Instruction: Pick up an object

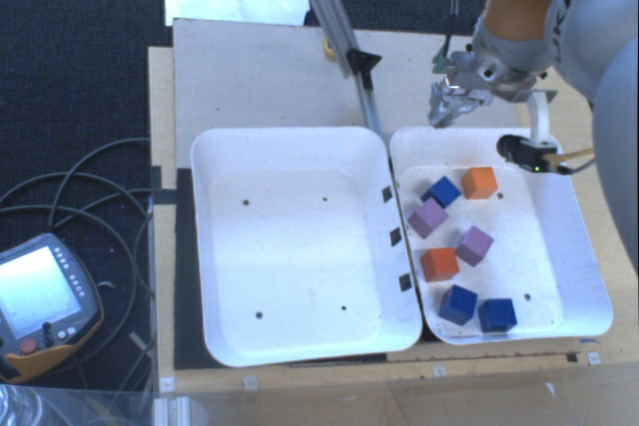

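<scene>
Nearest the camera: two dark blue cubes, one (458, 303) just beside the other (496, 314), parked at the near end of the right bin (589, 299). Close together, so awkward for a two-finger pinch; poor first choice.

Next row back: red-orange cube (439, 263) and purple cube (474, 244), near each other, slightly rotated, some gap on the outer sides.

Further: second purple cube (427, 216) close to the bin's left wall, third blue cube (440, 192) just behind it, orange cube (479, 183) off to the side with free space around it. Probably the easiest target: isolated and nearest the tool.

All seven cubes flat on the bin floor, none stacked; likely scattered loosely to give varied grasp poses.

Left bin (215, 214) alongside, shallow and white, sharing the middle edge; presumably the drop side.

Farthest: tool (446, 111) hanging over the right bin's far rim, above the desk (260, 75), well clear of every cube. Nothing between the fingers; cannot tell whether spread or closed at this angle. Looks like a hover pose ahead of descent. Pick not started.

Teach pendant (40, 299) off the desk on the left, cables trailing.
</scene>
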Robot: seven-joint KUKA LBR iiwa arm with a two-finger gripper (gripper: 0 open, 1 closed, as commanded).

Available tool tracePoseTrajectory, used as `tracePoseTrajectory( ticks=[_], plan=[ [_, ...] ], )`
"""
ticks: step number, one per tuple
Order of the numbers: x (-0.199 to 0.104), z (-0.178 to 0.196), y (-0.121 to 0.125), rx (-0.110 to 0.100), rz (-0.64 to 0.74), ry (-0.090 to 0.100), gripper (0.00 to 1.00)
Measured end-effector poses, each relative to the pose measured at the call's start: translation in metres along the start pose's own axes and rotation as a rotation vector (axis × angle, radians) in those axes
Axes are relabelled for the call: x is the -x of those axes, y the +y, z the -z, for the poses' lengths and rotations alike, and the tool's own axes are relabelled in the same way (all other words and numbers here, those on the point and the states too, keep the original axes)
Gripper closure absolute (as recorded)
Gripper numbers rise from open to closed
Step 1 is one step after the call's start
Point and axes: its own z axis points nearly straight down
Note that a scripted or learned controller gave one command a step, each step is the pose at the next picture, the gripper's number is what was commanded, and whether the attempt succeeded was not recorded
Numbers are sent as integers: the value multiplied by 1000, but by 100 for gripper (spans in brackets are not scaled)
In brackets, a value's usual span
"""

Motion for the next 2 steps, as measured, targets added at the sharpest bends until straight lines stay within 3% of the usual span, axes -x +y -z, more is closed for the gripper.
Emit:
tracePoseTrajectory(
  ticks=[2],
  plan=[
    [-113, 1, 13, 0, 2, 1, 100]
  ],
)
